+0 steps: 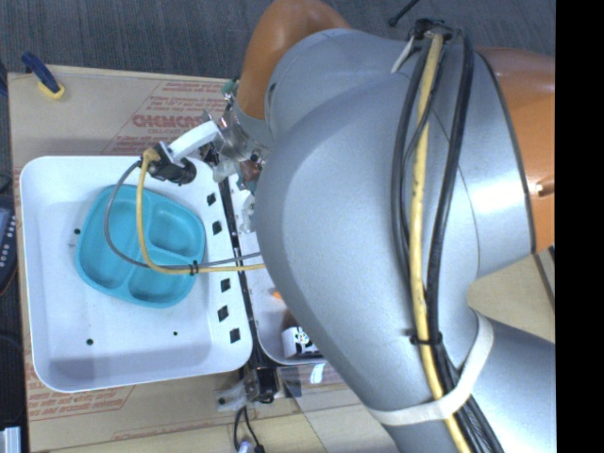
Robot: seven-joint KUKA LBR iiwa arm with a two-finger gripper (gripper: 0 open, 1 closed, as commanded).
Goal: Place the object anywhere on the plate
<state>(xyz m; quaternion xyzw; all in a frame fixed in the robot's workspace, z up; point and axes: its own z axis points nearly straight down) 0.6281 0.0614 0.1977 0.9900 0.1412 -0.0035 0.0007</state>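
Grey arm looms closest, covering most of the right bin. Blue plate sits in the left bin, at 9 o'clock from the arm. Object: can't pick it out. Gripper at the plate's 1 o'clock; grip can't be judged. Risk: yellow cable draped over the plate could snag or drag it.

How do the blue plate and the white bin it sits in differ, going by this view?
Colour: the plate is light blue, while the left bin is white.
Shape: the plate is rounded and split into compartments, while the bin is a rectangle with rounded corners and one open floor.
Size: the plate covers only part of the bin's floor, toward the upper right.
Shared: both are shallow with raised rims, and a yellow cable loops over both.
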